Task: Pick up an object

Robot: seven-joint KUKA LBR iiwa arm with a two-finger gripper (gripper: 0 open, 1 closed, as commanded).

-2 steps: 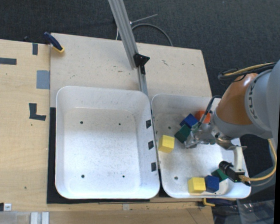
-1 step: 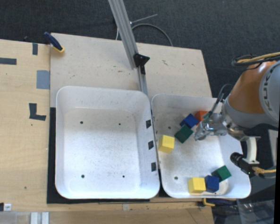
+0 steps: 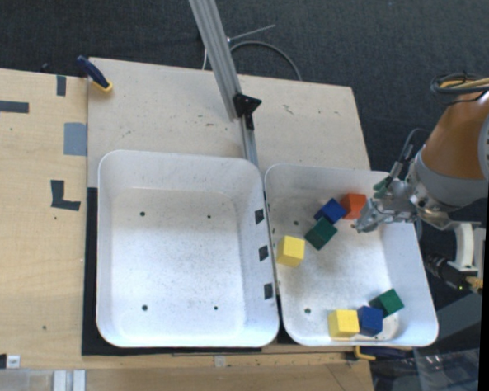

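While the gripper (image 3: 365,223) hangs low in the right bin (image 3: 405,279), its state impossible to tell, the orange block (image 3: 354,204) sits just beside it at eleven o'clock.

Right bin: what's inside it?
The right bin holds two yellow cubes, two blue cubes, two green cubes and an orange block. The gripper partly covers the orange block's right side.

Landmark: right bin (image 3: 405,266)
Gripper (image 3: 367,224): above its far side, just beside the orange block (image 3: 355,204)
Near corner: 3 blocks clustered
Yellow block (image 3: 291,250): by its left wall
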